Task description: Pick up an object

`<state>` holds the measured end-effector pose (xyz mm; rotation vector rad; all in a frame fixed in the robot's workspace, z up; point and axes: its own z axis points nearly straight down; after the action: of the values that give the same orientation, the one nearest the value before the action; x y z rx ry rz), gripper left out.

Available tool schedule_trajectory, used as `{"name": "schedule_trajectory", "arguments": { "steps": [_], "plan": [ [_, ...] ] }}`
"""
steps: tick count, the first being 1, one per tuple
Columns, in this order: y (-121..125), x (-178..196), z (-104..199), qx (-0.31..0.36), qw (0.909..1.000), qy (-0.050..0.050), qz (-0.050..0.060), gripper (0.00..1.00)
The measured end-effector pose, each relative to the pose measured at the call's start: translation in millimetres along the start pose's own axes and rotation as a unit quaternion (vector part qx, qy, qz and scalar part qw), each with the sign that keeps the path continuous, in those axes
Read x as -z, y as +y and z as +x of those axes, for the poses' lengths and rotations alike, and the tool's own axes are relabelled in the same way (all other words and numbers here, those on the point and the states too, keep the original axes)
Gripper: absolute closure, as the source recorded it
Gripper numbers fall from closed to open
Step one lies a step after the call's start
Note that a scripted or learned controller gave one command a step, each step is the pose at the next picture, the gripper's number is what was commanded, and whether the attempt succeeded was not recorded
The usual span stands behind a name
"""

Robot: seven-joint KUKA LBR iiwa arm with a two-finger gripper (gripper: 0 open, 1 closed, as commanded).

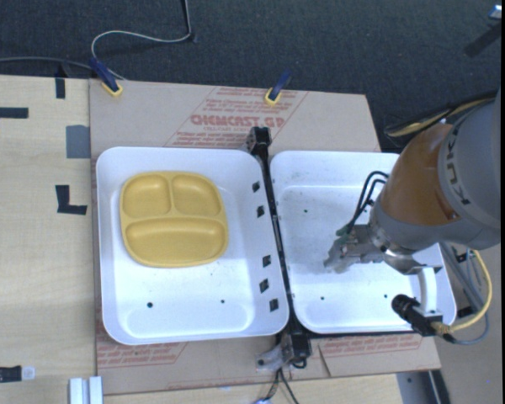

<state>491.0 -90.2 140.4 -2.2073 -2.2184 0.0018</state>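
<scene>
The only thing here worth grabbing is the yellow divided plate [174,218], lying flat in the left bin [118,310], toward its far half. The gripper [343,255] is low in the right bin [337,310], over bare white floor, well apart from the plate, with the black divider [272,225] between the two bins standing between them.

To my eye the plain risk is a grab at nothing: if the fingers close where they are, they meet only the bin floor. A second worry comes if the arm crosses to the left: the plate is shallow, wide and smooth, lying flat, so a two-finger grip would have to catch a rim or one of the ridges between compartments. A slightly off approach would likely push the plate along the floor or let it slip out on the lift. The bin walls and divider could also catch the fingers on a low crossing.

The grey arm [454,183] reaches in from the right, its orange band [417,183] sitting above the wrist, and bends down so the gripper points left and downward into the right bin. The fingertips look close together with nothing visible between them, though they are small and dark and I cannot tell their opening for sure.
</scene>
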Motion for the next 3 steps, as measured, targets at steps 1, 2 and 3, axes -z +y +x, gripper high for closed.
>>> {"name": "schedule_trajectory", "arguments": {
  "steps": [1,2,3],
  "plan": [
    [0.2,9.1,1.1,0.001,1.0000,0.001,0.000,1.00],
    [0.4,18.2,2.2,0.001,1.0000,0.002,0.001,1.00],
    [0.7,27.3,3.3,0.002,1.0000,0.002,0.001,1.00]
  ]
}}
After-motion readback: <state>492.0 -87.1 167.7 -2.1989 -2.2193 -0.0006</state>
